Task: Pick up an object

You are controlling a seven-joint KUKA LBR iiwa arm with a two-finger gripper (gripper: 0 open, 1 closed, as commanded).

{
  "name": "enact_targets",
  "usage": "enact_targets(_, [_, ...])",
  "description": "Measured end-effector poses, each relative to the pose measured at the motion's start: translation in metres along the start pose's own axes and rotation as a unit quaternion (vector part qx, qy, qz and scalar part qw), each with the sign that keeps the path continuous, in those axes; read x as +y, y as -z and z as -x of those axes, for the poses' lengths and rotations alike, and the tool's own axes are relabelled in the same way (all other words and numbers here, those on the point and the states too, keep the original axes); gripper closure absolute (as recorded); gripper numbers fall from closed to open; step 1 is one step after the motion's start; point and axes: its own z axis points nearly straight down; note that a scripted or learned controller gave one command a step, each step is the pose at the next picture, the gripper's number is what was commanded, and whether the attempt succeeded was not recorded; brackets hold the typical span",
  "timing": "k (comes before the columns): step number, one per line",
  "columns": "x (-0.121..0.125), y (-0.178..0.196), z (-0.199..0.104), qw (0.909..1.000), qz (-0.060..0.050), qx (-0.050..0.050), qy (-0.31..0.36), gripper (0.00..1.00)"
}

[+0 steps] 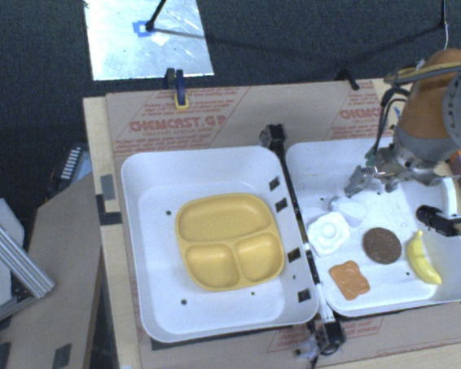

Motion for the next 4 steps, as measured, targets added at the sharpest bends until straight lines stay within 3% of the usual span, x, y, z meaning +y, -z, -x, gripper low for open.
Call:
enact_targets(1, [0.001,-0.012,0.0,1.0,0.0,0.0,0.001,0.0])
enact_targets(2, [0.002,-0.001,0.0,1.0,0.001,0.0,0.001,1.0])
enact_targets(4, [-0.003,0.112,0.003,1.0,0.003,-0.001,0.001,1.0])
